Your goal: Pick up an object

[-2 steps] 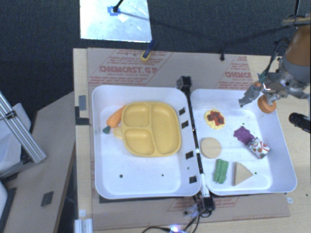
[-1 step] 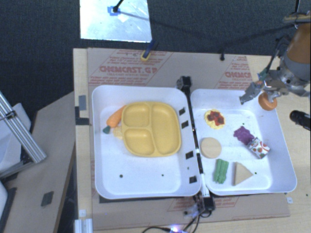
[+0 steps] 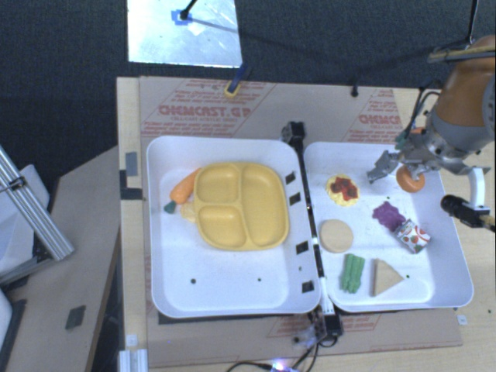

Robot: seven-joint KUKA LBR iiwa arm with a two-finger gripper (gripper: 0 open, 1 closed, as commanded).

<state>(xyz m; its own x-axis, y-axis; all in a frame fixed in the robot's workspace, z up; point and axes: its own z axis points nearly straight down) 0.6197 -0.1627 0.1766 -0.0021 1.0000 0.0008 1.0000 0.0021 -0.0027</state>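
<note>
My gripper point(image 3: 397, 169) hangs over the far right part of the right bin point(image 3: 457, 281). An orange ball-shaped fruit point(image 3: 411, 179) sits right under it, touching or very close. A yellow and red pizza piece point(image 3: 342, 190) lies just left of the gripper. Nearer the front of this bin are purple grapes point(image 3: 387, 214), a red and white packet point(image 3: 414, 236), a round tan biscuit point(image 3: 336, 235), a green vegetable point(image 3: 353, 273) and a tan triangular slice point(image 3: 385, 277).
The left bin point(image 3: 167, 285) holds a yellow divided plate point(image 3: 236, 205) with an orange carrot point(image 3: 182, 187) against its left edge. A black divider point(image 3: 306, 215) runs between the bins. A shiny metal sheet point(image 3: 183, 22) lies beyond the bench.
</note>
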